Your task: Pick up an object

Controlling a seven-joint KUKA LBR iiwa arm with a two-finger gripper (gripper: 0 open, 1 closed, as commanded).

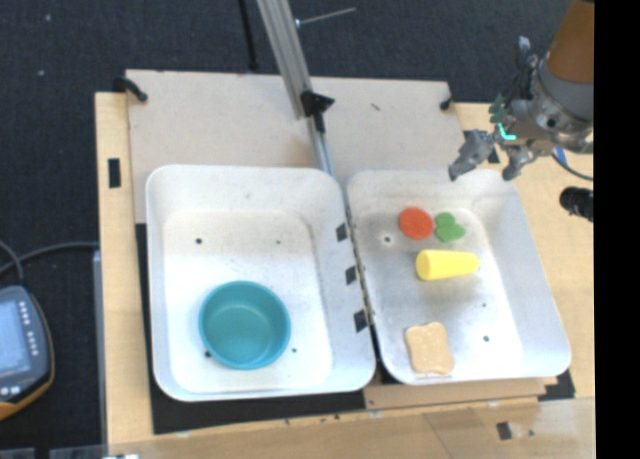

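The gripper [487, 159] hangs over the far right corner of the right bin [535, 277], its two fingers apart with nothing between them, and the grey arm [570, 57] with its orange band rises behind it toward the bench's right edge. Judged from this, the pick has not yet begun: no object is held, none is touched, and the whole job of descending, closing and lifting is still to do. The candidates all lie in the right bin. Nearest the gripper, toward the bin's far edge, a red piece [416, 223] and a green piece [450, 228] sit touching each other; just on the near side of them lies a yellow piece [446, 265], on its side with its narrower end pointing to the right edge. Well apart from these, close to the near edge, rests a tan slice [430, 349] that looks like toast. The left bin [170, 247] holds a teal bowl [244, 324], upright, toward its near edge and clear of the walls. The red and green pair are likely the closest reach, though their contact may hinder a clean grasp of either one.
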